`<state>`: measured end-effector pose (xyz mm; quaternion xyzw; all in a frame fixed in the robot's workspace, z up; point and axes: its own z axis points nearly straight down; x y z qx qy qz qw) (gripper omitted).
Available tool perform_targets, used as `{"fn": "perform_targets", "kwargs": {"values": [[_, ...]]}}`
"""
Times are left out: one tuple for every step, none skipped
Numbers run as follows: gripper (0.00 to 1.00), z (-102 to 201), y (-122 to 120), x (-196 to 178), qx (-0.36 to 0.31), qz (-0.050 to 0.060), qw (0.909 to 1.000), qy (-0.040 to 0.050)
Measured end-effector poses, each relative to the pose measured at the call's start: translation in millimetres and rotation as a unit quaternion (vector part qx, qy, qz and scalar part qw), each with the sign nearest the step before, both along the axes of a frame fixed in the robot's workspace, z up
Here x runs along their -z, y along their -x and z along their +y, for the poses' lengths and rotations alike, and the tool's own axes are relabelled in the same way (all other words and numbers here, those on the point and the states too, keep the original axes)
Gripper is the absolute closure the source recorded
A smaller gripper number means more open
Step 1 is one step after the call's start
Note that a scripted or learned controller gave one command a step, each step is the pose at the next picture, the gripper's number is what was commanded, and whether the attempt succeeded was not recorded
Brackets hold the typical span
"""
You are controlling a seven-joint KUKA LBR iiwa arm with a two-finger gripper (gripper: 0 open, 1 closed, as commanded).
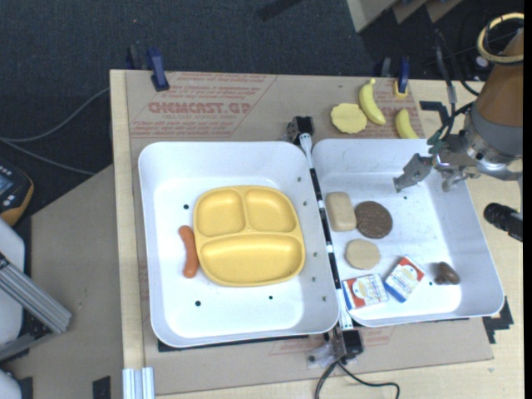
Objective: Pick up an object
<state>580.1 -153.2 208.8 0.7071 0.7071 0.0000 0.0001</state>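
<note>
Within the left bin [158,223], a sausage [189,251] is lying just beside a yellow divided plate [248,234]. Across the divider, the right bin [465,248] is holding a tan bread piece [340,210], a brown patty [373,219], a pale round cookie [362,253], two small cartons [385,285] and a dark lump [447,273]. At upper right, the pincer [426,172] is hovering over the bin's bare far corner with fingers spread, gripping nothing. Behind the bins, bananas [373,102] are resting on the bench [208,106].

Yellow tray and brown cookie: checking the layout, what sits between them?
In the camera view, between the yellow tray and the brown cookie lie the bins' adjoining rims and a pale bread piece.
</note>
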Motion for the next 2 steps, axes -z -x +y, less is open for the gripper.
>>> {"fn": "perform_targets", "kwargs": {"values": [[0.00,35,-3,87,-0.002,0.005,1.0000,-0.0020],[0.00,43,5,121,0.003,-0.004,1.0000,0.0044]]}}
